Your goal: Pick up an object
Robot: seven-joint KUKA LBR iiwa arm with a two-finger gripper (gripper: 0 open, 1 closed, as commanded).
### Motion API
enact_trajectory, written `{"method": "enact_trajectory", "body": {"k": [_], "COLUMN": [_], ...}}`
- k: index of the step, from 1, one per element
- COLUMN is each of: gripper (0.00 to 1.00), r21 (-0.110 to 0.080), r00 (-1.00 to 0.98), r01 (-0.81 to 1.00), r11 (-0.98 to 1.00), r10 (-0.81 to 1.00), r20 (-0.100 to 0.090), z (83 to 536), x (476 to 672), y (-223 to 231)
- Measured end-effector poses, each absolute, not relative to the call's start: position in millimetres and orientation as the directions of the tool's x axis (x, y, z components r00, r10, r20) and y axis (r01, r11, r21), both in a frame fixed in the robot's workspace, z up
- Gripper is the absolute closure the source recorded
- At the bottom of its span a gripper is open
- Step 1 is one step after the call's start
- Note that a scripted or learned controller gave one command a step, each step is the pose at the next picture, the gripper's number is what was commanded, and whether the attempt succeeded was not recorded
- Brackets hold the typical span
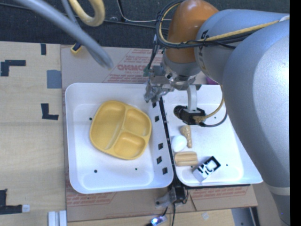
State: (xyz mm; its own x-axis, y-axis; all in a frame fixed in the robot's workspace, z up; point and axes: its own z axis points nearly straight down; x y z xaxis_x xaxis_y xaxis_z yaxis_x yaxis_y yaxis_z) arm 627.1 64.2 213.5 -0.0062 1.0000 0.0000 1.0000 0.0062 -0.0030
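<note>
Objects lay in the right bin point(235, 140): a white egg point(179, 143), a tan bread roll point(186, 158), a small cone point(187, 134) and a black-and-white block point(207, 167). We saw a yellow divided plate point(121, 129) in the left bin point(75, 126). Our gripper point(155, 92) hung over the bins' shared rim.

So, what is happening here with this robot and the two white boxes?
A grey robot arm reaches in over two white bins. Its gripper hangs above the wall between them, near the far end, with nothing visibly held. The left bin holds a yellow divided plate. The right bin holds a few small things: a white ball, a tan block and a black-and-white piece. Nothing seems picked up yet.
</note>
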Motion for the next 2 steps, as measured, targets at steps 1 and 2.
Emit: {"method": "enact_trajectory", "body": {"k": [1, 2], "gripper": [1.00, 0.00], "r21": [-0.002, -0.003], "r00": [-0.005, -0.003], "r01": [1.000, 1.000], "r11": [0.005, 0.003], "r10": [1.000, 1.000], "r20": [0.001, -0.001], "z": [219.1, 218.8], "x": [626.8, 626.8], "y": [102.2, 99.9]}}
